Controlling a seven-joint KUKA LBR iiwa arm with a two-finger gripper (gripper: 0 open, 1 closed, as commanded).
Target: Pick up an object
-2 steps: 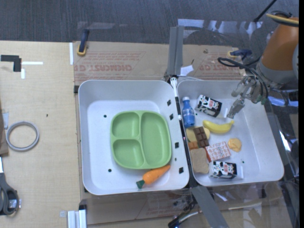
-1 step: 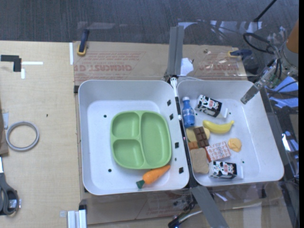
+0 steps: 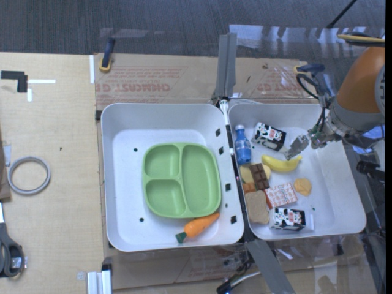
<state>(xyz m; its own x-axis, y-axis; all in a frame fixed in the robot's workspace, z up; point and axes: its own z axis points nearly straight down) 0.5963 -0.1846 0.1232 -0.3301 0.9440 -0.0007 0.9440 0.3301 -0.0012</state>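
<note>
You're looking at the gripper (image 3: 300,146) hanging low in the right bin (image 3: 343,207), just above the banana (image 3: 280,163), and honestly I can't tell how it's set or whether it's gripping anything. The banana's lying beside the blue bottle (image 3: 242,144), while the carrot (image 3: 197,226) is sitting by the green plate (image 3: 182,180) in the left bin (image 3: 116,182).

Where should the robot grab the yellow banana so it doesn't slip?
Probably across the banana's thick middle, coming straight down from above. It lies flat and curved on the right bin's floor, with bare floor along its upper side, so one finger fits there. The other side is tighter, near the chocolate bar. The pincer hangs just above its right end.
</note>
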